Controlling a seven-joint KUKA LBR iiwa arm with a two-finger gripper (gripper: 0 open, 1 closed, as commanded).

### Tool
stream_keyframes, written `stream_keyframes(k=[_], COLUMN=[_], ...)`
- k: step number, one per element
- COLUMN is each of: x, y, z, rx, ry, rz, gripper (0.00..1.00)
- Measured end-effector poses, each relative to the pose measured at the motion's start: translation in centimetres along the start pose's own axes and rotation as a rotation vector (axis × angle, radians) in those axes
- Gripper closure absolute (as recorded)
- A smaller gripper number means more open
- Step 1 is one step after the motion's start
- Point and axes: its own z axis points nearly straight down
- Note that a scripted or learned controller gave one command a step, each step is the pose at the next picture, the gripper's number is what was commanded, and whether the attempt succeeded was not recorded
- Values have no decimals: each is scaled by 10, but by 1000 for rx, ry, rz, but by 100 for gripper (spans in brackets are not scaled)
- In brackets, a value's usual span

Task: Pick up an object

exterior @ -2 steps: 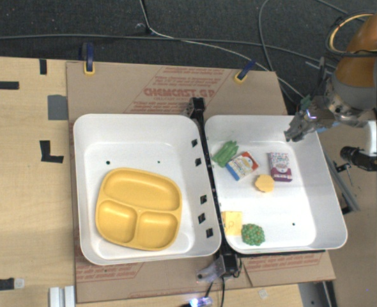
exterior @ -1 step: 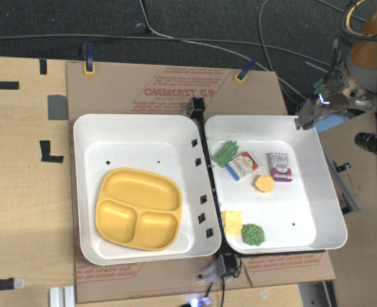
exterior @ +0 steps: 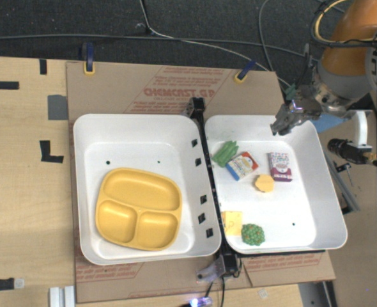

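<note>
Currently the gripper (exterior: 283,126) is positioned over the far right corner of the right bin (exterior: 326,190); whether it is released or clenched cannot be told. Nothing is seen gripped. Lying in that bin: green bundle (exterior: 225,152), small packet (exterior: 243,165), purple box (exterior: 279,167), orange disc (exterior: 264,183), yellow card (exterior: 232,222), green ball (exterior: 253,234). A yellow divided tray (exterior: 138,208) is placed in the left bin (exterior: 89,136).

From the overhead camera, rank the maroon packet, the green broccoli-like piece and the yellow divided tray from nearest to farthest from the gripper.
Gripper sits at the right bin's far right corner.
1. Maroon packet: right bin, just below the gripper in the view.
2. Green broccoli-like piece: right bin, near its front edge.
3. Yellow divided tray: left bin, across the divider.
</note>
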Motion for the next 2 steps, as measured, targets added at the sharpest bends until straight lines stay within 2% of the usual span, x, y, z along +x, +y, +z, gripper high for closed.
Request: stream_keyframes(k=[1,2], x=[50,113], y=[4,6], z=[-2,9], rx=[-1,1], ry=[-1,0], rz=[1,-1], gripper=[100,100])
